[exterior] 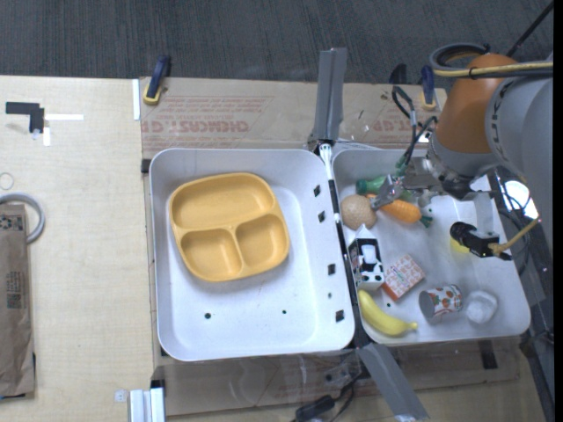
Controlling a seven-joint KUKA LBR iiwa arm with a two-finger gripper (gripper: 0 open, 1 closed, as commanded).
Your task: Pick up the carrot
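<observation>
The carrot (404,211) is orange with a green stub at its right end. It lies in the back half of the right bin (506,310), pointing left to right. My gripper (386,199) is down in that bin at the carrot's left end, touching it or very close to it. The grey arm with its orange band (466,112) comes in from the back right above it. The carrot rests on the bin floor.
Around the carrot lie a green item (373,184), a beige round item (356,211), a black-and-white carton (367,264), a small red-and-white box (404,277), a banana (384,316) and a patterned cup (440,301). A yellow divided plate (229,225) sits in the left bin.
</observation>
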